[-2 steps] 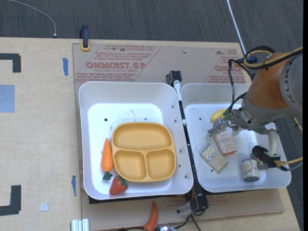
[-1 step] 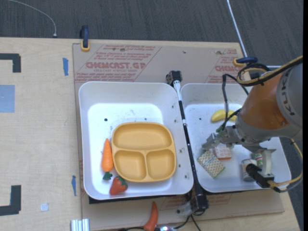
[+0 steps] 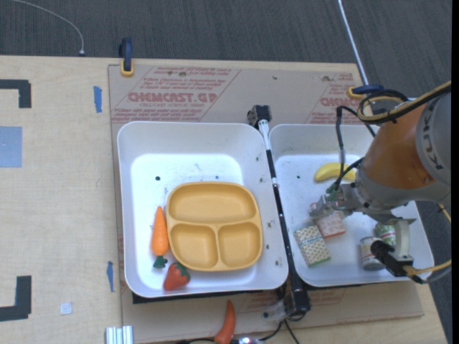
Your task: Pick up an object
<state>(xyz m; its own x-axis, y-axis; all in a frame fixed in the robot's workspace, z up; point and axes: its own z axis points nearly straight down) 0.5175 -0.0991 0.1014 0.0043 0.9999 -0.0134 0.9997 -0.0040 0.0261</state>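
My gripper (image 3: 324, 206) hangs low in the right bin (image 3: 301, 156), near its middle. Just below it lies a small red-and-white box (image 3: 332, 226), and I cannot tell whether they touch. A patterned tan box (image 3: 313, 246) lies further forward. A yellow banana (image 3: 328, 171) rests behind the gripper, partly under a cable. A small can (image 3: 371, 254) and a green-and-white item (image 3: 388, 231) lie at the bin's right front, partly covered by the arm.
The left bin (image 3: 136, 192) holds a yellow divided tray (image 3: 214, 224), a carrot (image 3: 159, 231) and a strawberry (image 3: 176, 276). An orange pepper (image 3: 227, 321) lies on the board in front of the bins. The arm's orange band (image 3: 398, 153) overhangs the right bin's right side.
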